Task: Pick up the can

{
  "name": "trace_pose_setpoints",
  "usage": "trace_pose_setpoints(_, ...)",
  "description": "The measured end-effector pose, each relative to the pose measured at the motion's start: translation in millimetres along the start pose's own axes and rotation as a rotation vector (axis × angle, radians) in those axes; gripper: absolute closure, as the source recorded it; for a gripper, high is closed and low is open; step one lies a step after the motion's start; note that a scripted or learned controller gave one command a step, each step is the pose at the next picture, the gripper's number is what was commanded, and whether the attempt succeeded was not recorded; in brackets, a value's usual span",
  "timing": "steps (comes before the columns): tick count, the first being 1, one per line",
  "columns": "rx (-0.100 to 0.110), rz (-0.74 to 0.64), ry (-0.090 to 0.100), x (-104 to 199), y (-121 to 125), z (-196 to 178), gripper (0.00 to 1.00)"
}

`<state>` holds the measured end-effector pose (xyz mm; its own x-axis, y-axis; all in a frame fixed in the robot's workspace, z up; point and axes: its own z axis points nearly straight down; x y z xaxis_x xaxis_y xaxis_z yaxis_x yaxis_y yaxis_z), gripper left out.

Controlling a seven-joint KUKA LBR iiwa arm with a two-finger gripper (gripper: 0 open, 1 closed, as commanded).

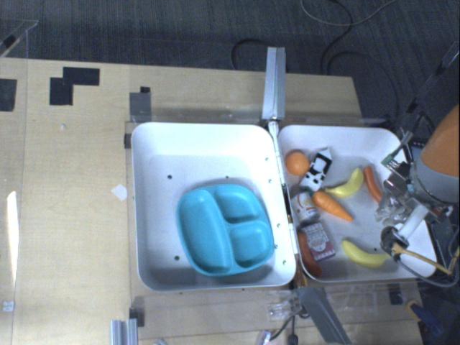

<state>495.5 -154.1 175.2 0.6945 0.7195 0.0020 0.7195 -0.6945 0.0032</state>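
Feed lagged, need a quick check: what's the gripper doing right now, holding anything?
Gripper: at the right edge of the right bin, grip cannot be told; nothing seen held. The can lies in the bin, apart from it.

Grey arm (438, 182), orange band above wrist, metallic pincer (394, 225) hardware, thin cables alongside

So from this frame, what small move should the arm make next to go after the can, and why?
Probably a short traverse toward the divider side of the right bin. The gripper sits at that bin's far edge, near a banana, while the can lies on its side against the divider, beside a carrot. The gap has to close before any descent makes sense.
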Motion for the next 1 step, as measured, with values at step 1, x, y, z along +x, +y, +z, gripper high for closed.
trace_pose_setpoints(1,0.004,0.052,-0.002,0.6,-10.1,36.9,1.0)
